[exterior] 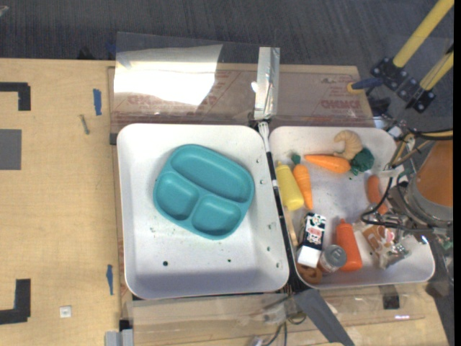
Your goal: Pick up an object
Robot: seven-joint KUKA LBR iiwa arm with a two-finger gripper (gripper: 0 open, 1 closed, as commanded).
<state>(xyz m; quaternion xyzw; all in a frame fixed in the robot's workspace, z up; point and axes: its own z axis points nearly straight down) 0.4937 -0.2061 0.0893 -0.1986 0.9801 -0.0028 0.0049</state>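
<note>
The right bin [421, 269] holds several toy foods. A yellow bottle [289, 186] and a small carrot [305, 186] lie by its left wall. A larger carrot [326, 163], a tan croissant [347, 143] and a green piece [362, 158] sit at the back. A black-and-white carton [312, 238], a grey can [333, 256] and an orange-red cylinder [349, 246] lie near the front. My gripper [387, 245] hangs low over the bin's right front part, just right of the cylinder, amid cables. A red object [373, 189] is partly hidden by the arm.
The left bin [144, 265] carries a teal divided plate [204, 190]. The arm's orange band [439, 179] overhangs the right bin's right wall. A clear plastic sheet [173, 85] lies behind the bins, and yellow-and-black stands [414, 42] rise at the back right.
</note>
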